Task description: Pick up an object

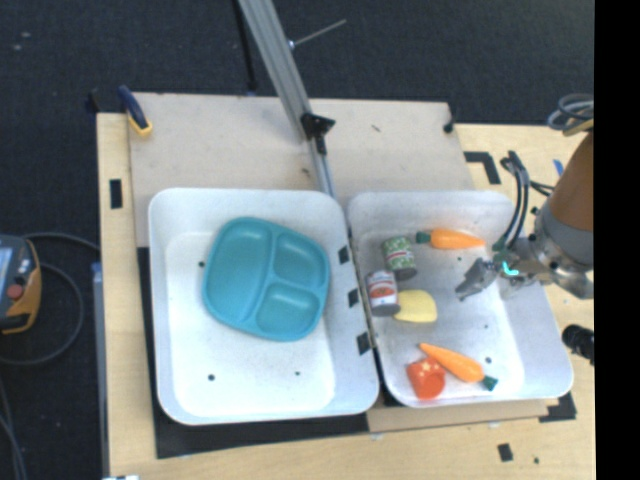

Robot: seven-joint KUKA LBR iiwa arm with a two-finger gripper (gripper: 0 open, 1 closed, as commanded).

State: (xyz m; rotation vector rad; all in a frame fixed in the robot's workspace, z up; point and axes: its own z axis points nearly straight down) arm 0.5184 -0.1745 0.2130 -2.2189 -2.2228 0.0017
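Note:
The right bin [530, 353] holds several small objects. An orange carrot [455, 239] lies near its back, with a green-labelled can [399, 256] to its left. Below them sit a red-and-white can [381, 292] and a yellow lemon-shaped piece [417, 307]. A second carrot [455, 363] and a red pepper [426, 379] lie near the front. My gripper [478, 280] hangs over the right half of this bin, right of the yellow piece and below the back carrot. Nothing shows between its fingers.
The left bin [185, 373] bears a teal divided plate [267, 278]. A metal camera pole [285, 68] slants up from behind the bins. The arm's grey and orange wrist [570, 218] stands over the right bin's right edge.

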